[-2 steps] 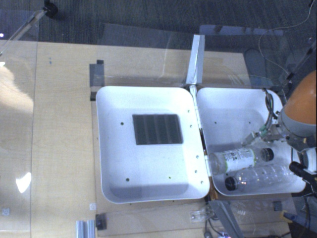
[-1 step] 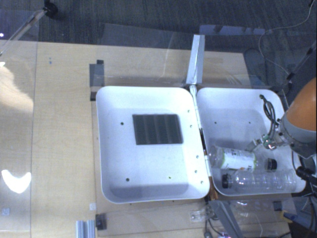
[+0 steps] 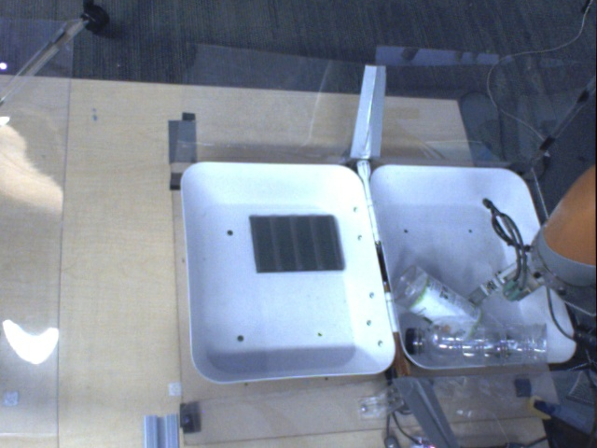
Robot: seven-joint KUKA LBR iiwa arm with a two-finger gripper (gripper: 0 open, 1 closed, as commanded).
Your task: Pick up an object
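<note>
In the camera view, two shallow white bins sit side by side on the pale wooden bench (image 3: 112,278), pressed against one another along a shared edge, which seems meant to keep both within the arm's reach. The left bin (image 3: 210,343) carries nothing loose; a dark ribbed rectangle (image 3: 297,244) lies flat at the middle of its floor. The right bin (image 3: 438,199) holds the candidates for the pick, all gathered toward its near edge: a clear plastic bottle (image 3: 476,347) lies on its side along the near wall, probably because it rolled down to rest there, and a crumpled clear wrapper or cup with a touch of green (image 3: 431,297) sits just above it, touching or nearly touching the bottle. The grey arm with its orange band (image 3: 574,222) comes in from the right, tilted down over the right bin, with black cables looping off the wrist. The claw (image 3: 499,287) hangs low at the right side of that bin, just beside the crumpled piece and above the bottle; whether it is wide or narrow I cannot tell, since the tip blurs into the clear plastic, and nothing can be made out in its grip. I judge the pick as not yet achieved, with the bottle the nearest target.
</note>
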